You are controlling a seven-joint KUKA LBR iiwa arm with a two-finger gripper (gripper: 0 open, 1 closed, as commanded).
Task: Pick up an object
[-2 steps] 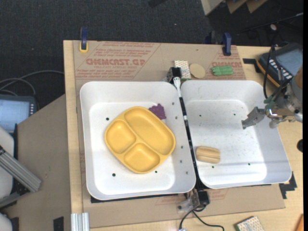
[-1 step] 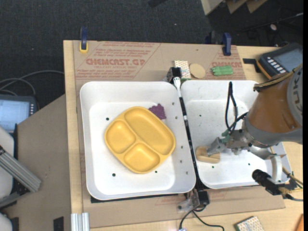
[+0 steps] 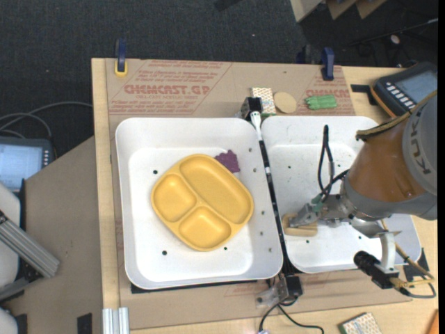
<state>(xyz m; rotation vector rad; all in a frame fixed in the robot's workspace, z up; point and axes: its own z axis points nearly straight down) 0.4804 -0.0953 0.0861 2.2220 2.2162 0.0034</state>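
Reaching down into the right bin (image 3: 389, 256), the gripper (image 3: 303, 220) sits right by the wall between the two bins. A small tan block (image 3: 300, 230) lies just under it, touching the tip. I cannot tell if the claw is open or has hold of it. The block could slip or get pushed against that wall, because it sits so close.

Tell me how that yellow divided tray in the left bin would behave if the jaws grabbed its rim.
The yellow tray looks like rigid moulded plastic, so it should probably stay stiff rather than flop. It is wide and shallow, so a one-edge grip would likely let it tilt or swing. Its glossy surface suggests it may slip, and pushed, it would probably slide across the left bin.
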